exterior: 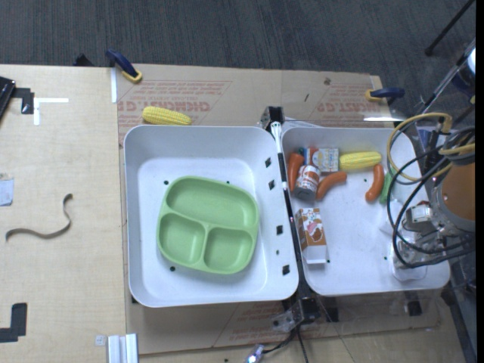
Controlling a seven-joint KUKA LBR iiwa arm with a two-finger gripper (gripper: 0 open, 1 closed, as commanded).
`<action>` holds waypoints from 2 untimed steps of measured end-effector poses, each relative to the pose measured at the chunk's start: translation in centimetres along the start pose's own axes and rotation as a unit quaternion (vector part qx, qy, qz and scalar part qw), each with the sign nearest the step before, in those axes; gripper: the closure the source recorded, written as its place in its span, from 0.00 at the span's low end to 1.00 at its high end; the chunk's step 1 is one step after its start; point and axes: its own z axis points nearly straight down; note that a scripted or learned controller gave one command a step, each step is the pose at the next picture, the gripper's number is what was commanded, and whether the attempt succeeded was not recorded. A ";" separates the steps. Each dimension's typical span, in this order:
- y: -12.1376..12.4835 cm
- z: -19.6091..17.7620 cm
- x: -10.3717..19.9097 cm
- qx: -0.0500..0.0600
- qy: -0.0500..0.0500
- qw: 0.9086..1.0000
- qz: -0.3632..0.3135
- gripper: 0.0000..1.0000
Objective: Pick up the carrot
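The carrot (374, 184), orange with a green top at its right end, lies in the back right part of the right bin (355, 267), just under a yellow corn cob (360, 159). My arm comes in at the right edge, its orange band (463, 195) above the bin's right rim and wrapped in looping cables. The gripper (418, 219) sits low among those cables near the bin's right wall, to the right of and in front of the carrot, apart from it. Nothing shows held in it.
Also in the right bin are a small can (307, 181), two orange sausage-like pieces (330, 184) (293, 169), a small carton (327, 158) and a brown box (311, 233). The left bin (144, 225) holds a green divided plate (207, 224). Another corn cob (166, 115) lies on the bench behind it.
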 end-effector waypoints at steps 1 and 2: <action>0.1 0.0 -0.5 -0.001 -0.004 0.965 -0.263 1.00; 0.9 0.2 -4.0 -0.002 -0.002 0.904 -0.427 1.00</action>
